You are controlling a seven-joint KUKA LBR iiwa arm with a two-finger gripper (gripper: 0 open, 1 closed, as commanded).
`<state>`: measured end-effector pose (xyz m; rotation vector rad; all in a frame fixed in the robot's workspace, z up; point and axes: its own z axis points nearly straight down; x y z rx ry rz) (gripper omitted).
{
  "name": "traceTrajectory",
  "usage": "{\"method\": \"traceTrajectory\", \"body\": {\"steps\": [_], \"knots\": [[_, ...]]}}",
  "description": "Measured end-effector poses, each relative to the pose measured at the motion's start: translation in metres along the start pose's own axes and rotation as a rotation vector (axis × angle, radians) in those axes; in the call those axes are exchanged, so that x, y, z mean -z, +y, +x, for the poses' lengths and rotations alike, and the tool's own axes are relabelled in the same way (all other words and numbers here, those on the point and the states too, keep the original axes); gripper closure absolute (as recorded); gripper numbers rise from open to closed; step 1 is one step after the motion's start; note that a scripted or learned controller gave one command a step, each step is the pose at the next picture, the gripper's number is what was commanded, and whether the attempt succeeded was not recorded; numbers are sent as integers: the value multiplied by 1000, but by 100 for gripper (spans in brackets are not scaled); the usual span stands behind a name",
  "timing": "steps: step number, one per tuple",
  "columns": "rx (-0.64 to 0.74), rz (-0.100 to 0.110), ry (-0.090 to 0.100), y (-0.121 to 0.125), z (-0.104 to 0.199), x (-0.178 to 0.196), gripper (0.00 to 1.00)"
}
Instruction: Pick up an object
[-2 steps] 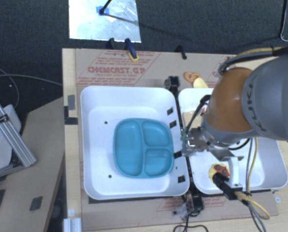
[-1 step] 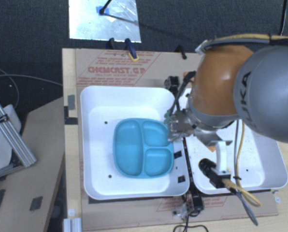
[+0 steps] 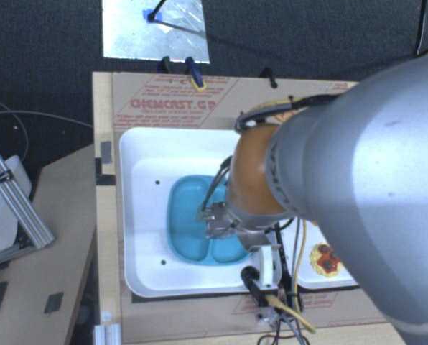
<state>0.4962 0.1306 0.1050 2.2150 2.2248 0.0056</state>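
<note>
Though the wrist hides the fingertips, so their spread cannot be told, the gripper (image 3: 215, 221) sits low over the blue plate (image 3: 189, 221), which lies flat in the middle of the left white bin (image 3: 138, 192). Above the gripper, the arm's orange band (image 3: 253, 171) and grey body (image 3: 365, 185) cover that bin's right side. Beyond the bin's right edge, a yellow-and-red object (image 3: 324, 259) lies in the right bin (image 3: 336, 282).

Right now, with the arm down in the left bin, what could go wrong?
1. The gripper sits over the blue dish, a flat, shallow shape, so a grasp may slip off.
2. The arm hides much of the dish, so the camera may not confirm a hold.
3. Lifting could drag the dish against the bin wall.
</note>
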Motion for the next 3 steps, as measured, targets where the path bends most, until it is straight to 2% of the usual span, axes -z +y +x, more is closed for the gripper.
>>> {"method": "traceTrajectory", "body": {"steps": [1,2,3], "knots": [[1,-16,5,9,1,203,100],[-12,6,-7,83,-88,111,100],[-3,11,1,-14,-66,102,100]]}}
